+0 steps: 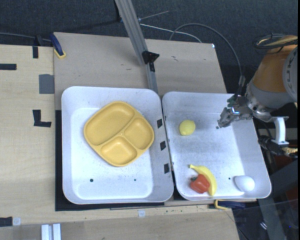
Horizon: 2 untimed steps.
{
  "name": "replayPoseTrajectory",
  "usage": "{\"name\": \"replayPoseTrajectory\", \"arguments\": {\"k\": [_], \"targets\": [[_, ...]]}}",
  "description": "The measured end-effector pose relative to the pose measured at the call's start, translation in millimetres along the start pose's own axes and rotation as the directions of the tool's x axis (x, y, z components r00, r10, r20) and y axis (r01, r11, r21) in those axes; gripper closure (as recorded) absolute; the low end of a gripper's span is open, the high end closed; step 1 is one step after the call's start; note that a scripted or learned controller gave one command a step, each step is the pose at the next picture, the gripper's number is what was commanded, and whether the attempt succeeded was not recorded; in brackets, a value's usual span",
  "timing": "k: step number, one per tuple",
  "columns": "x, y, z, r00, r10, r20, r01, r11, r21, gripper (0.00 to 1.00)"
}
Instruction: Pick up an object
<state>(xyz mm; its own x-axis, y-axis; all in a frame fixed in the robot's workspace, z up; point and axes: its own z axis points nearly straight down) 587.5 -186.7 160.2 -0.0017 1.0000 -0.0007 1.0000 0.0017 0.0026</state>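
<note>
The right bin (217, 144) holds a small yellow ball (187, 127) near its upper left, a yellow banana (206, 175) with a red piece (199, 184) against it at the lower middle, and a white egg-like object (244, 183) at the lower right corner. My gripper (227, 117) hangs over the upper right part of this bin, right of the yellow ball and apart from it. Nothing shows between its fingers. The left bin (75, 149) carries a yellow divided plate (118, 133).
A grey metal pole (135, 29) slants down from the top to the join of the two bins. Thin cables (200, 31) loop behind the right bin. The wooden bench (20, 134) extends left. The arm's orange band (272, 79) sits at the right edge.
</note>
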Motion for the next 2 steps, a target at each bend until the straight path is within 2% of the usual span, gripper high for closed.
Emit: {"name": "replayPoseTrajectory", "arguments": {"k": [2], "targets": [[1,4,-85,1.000,-0.001,0.000,0.001,1.000,-0.001,1.00]]}}
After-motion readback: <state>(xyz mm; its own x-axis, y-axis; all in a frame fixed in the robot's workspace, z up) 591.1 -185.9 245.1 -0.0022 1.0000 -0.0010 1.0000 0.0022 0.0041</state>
